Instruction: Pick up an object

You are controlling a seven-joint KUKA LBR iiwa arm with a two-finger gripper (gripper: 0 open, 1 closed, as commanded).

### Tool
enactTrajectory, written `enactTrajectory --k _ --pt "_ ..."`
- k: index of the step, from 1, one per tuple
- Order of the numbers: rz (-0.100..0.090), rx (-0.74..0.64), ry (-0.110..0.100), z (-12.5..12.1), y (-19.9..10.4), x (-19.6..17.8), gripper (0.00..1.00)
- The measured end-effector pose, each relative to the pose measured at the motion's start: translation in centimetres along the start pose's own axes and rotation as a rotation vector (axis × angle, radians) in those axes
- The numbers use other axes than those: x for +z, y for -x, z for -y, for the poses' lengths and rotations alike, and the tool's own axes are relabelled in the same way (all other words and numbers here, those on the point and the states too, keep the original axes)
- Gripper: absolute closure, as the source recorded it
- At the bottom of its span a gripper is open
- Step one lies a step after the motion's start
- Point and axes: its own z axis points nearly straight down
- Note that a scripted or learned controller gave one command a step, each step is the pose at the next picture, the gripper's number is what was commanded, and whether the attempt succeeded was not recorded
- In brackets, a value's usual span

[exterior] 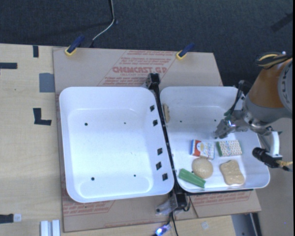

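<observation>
The right bin holds several small things near its front: a white carton with red and orange print, a white packet with green dots, a round beige lump, a tan bread-like piece and a green bar. My gripper hangs low over the right bin, just above and behind the dotted packet and to the right of the carton. Nothing shows between its tips.
The left bin sits beside the right one, with a black divider clip strip between them. Both bins rest on a brown cardboard sheet. A small tan item lies by the right bin's left wall.
</observation>
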Motion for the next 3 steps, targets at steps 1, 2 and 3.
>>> enactTrajectory --k 1,2,3 --pt "0.0 0.0 -0.001 0.0 0.0 -0.9 1.0" --pt "-0.001 -0.001 -0.002 0.0 -0.1 -1.8 1.0" --pt "-0.001 -0.001 -0.003 0.0 -0.1 -2.7 1.0"
